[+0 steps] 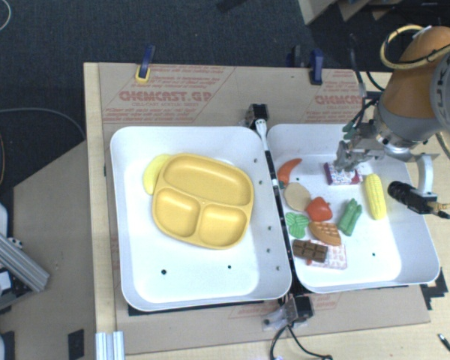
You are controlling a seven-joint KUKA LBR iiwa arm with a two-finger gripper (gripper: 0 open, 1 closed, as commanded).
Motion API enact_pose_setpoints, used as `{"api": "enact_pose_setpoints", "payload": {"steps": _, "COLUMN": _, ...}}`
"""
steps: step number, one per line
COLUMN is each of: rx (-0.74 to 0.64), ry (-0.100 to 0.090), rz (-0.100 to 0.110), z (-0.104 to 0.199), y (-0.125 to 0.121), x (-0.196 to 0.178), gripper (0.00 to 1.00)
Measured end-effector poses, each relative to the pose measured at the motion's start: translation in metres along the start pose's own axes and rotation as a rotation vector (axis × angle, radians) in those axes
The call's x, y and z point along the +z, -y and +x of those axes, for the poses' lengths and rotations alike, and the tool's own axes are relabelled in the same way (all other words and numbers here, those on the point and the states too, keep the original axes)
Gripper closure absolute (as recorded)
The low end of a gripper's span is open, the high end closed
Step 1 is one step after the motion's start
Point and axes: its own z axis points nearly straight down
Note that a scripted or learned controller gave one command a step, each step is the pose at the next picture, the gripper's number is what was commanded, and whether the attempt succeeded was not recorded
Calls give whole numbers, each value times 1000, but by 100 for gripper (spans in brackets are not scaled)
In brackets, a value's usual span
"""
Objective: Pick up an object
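My gripper [348, 163] hangs low in the back part of the right bin [405, 265], directly over a small purple and white packet [343, 176]. Close by lie a corn cob [374, 196], a green piece [350, 217], a red pepper piece [319, 209], an orange-red curved piece [287, 170], a tan round piece [297, 196], a green leafy piece [298, 222], a toast-like piece [326, 234] and a chocolate bar [310, 251]. The fingertips are too small and dark to read.
The left bin [135, 268] holds a yellow divided tray [202, 199] with a yellow banana-like piece [154, 172] at its left edge. A black divider strip [272, 178] runs between the bins. A black cable fitting [411, 196] hangs at the right bin's right side.
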Motion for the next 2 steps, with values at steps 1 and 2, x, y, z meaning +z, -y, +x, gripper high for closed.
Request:
{"api": "enact_pose_setpoints", "payload": {"steps": 1, "rx": -1, "ry": 1, "rz": -4, "z": 5, "y": -4, "x": -64, "gripper": 100}}
{"api": "enact_pose_setpoints", "payload": {"steps": 2, "rx": -1, "ry": 0, "rz": 1, "z": 5, "y": -5, "x": -79, "gripper": 100}}
